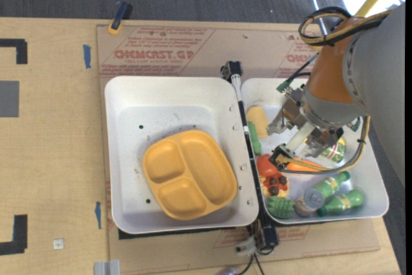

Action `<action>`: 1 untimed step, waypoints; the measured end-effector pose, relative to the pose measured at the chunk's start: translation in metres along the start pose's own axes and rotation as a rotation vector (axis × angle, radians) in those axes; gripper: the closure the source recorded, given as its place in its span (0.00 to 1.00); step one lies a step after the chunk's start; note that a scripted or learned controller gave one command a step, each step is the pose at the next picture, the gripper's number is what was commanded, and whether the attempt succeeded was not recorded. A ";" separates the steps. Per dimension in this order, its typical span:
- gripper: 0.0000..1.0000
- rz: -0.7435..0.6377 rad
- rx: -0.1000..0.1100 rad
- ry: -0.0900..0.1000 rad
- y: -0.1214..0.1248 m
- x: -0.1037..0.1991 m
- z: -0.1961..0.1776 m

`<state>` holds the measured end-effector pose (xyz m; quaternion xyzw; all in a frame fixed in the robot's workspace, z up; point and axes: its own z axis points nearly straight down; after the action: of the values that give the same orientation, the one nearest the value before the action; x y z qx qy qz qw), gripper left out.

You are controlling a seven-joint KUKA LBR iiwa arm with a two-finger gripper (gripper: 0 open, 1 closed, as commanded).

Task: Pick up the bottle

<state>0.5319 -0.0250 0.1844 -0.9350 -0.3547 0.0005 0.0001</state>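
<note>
Left bin [122, 138] holds a yellow divided plate [188, 172], three compartments, sitting toward the lower middle. A black clamp [230, 69] sits at the top of the seam between the bins. Right bin [376, 199] is cluttered — a pale yellow piece [257, 118] near its upper left, a green pepper [254, 138] along the left wall, red toy food [270, 170] and a carrot [302, 165] at mid-bin. Gripper [308, 138] hangs low over the bin's middle, just above the carrot; whether it is apart or together cannot be told. The bottle [329, 187] — green, grey cap — lies on its side near the bottom edge, a second green bottle [341, 203] just beside it, both apart from the gripper.
</note>
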 end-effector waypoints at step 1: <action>0.00 0.007 0.003 -0.001 0.022 -0.073 -0.010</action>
<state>0.4916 -0.0895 0.1943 -0.9362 -0.3515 0.0015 0.0013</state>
